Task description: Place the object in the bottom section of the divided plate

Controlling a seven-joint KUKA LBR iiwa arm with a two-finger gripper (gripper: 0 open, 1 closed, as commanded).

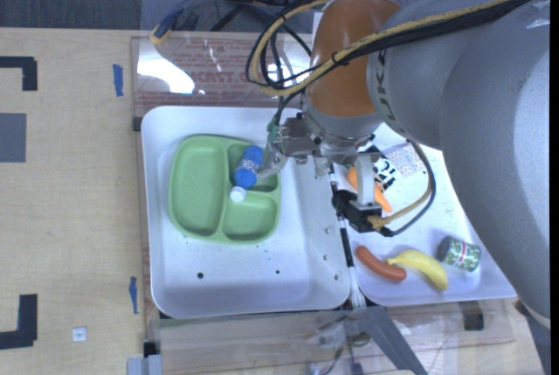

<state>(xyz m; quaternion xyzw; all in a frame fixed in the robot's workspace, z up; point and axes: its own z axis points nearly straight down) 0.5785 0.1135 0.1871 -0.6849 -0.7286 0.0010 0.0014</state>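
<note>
A green divided plate [199, 190] lies in the left bin [227, 290], with one long section on its left and two small sections on its right. A small blue bottle [248, 169] with a white cap [238, 194] is at the plate's right side, over the ridge between the two small sections, cap end toward the nearer one. My gripper [269, 156] hangs right beside the bottle's upper end, under the orange band of the arm [349, 59]. Whether it touches or holds the bottle is hidden by the wrist.
The right bin [489, 281] holds a red sausage [382, 266], a yellow banana [421, 267], a green can [459, 253], an orange piece [367, 185] and a printed white card [402, 159]. The arm and its cables cover the ridge between the bins.
</note>
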